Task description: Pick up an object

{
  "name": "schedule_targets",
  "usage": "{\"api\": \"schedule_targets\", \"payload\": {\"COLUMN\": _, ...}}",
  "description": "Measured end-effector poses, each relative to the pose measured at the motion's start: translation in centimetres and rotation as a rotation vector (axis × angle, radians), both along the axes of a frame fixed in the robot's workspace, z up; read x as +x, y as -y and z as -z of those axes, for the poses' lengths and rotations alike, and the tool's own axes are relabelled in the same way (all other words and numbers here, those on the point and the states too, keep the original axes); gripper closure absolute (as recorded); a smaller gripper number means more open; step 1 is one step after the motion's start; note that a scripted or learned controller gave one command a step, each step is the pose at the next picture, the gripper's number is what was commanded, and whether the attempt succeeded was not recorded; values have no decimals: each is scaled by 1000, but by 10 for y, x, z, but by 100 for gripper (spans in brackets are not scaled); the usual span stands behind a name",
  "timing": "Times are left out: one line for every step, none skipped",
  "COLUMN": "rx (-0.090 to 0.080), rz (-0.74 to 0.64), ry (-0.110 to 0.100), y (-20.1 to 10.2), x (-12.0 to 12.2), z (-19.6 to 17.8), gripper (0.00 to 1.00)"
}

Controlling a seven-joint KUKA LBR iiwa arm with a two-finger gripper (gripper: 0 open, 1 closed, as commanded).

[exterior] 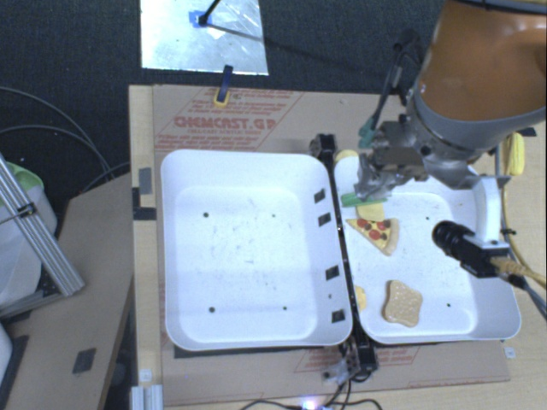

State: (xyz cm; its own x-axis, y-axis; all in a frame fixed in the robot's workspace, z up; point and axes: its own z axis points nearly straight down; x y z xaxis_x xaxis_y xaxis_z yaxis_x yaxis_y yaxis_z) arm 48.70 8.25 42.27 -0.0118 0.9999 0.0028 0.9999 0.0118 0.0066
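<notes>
The pincer (pixel 373 188) is lowered over the far left corner of the right bin (pixel 491 310), above a green object (pixel 351 199); how far it is opened cannot be told. A pizza slice toy (pixel 377 231) is seen just beside it, and a toast piece (pixel 402 303) nearer the front.

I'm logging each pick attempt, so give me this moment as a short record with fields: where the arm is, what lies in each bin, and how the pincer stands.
arm: reaches in from the right, over the right bin
pincer: low at the right bin's upper left corner, by a green piece
right bin items: pizza slice toy, toast toy, small yellow piece
left bin: bare white floor
grasp: cannot tell
</notes>
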Motion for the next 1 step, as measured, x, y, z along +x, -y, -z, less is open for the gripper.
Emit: {"api": "schedule_targets", "payload": {"rx": -3, "rz": 11, "ry": -2, "y": 26, "x": 16, "z": 4, "gripper": 100}}
